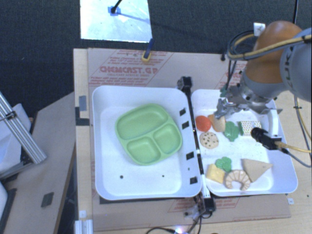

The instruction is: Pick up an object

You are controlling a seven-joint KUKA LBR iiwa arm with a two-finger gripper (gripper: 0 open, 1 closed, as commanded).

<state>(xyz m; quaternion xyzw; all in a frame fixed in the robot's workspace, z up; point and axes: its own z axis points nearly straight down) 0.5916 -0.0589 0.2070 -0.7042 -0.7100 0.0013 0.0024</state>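
Toy food pieces lie scattered in the right-hand white bin (287, 179), and the jaws (220, 112) hang low over the upper left part of that spread, close above a tan, rounded piece (218, 123); whether they are open or closed I cannot tell from here, and nothing is plainly seen between them. Just left of the tan piece sits a red-orange tomato-like piece (203, 124), and just right of it a dark green leafy piece (232, 130), with a pale speckled cracker (247, 126) beyond that. Below them lies a round chocolate-chip cookie (209, 140). Nearer the front edge are a yellow cheese block (214, 173) with a green broccoli floret (224, 164) touching its top, a croissant (237, 179) beside it, and a tan wedge (256, 169) to the right. The grey arm with its orange band (273, 50) reaches in from the right, cables trailing along it. The left bin (105, 145) holds a light green divided plate (148, 134) with three compartments. Both bins rest on a sheet of printed cardboard (129, 67) on the desk (53, 130).
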